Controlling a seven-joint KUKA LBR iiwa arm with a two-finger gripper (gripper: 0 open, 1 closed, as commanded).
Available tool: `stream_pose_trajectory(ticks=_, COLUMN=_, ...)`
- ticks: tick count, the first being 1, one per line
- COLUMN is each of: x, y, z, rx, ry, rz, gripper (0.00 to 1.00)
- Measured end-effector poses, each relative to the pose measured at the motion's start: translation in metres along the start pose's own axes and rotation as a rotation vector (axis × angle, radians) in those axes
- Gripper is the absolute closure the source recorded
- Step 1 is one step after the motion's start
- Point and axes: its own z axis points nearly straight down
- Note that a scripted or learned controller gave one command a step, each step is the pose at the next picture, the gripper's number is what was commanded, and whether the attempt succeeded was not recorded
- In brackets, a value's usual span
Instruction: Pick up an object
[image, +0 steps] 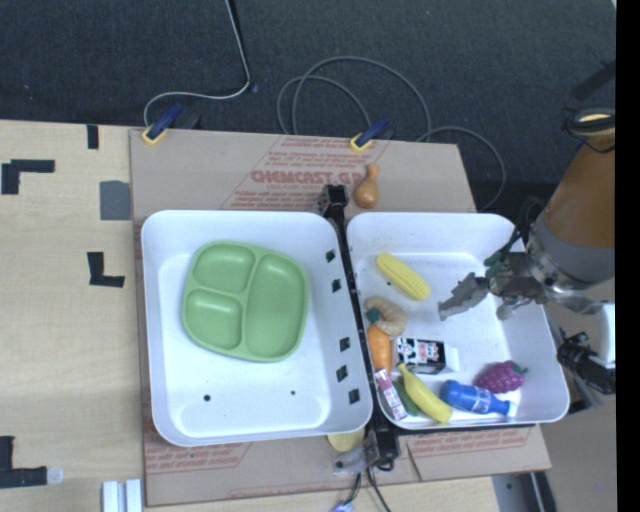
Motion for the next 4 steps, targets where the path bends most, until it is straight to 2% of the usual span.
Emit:
stream_pose_trajectory(ticks=1, x=0.041, y=0.141, z=0.021, rx=-0.007, ry=0.0, rz=-0.008, gripper=0.0)
stream_pose_trajectory(ticks=2, x=0.027, y=0.158, z=0.098, rx=0.007, ry=-0.001, rz=0.001, gripper=0.0)
stream_pose_trajectory(ticks=3, x=0.025, y=0.159, z=0.179, rx=-0.001, ry=-0.003, rz=-0.001, gripper=0.0)
stream_pose_trajectory(ticks=4, x=0.025, y=0.16, z=0.164, rx=-0.002, ry=-0.002, rz=-0.001, gripper=1.0)
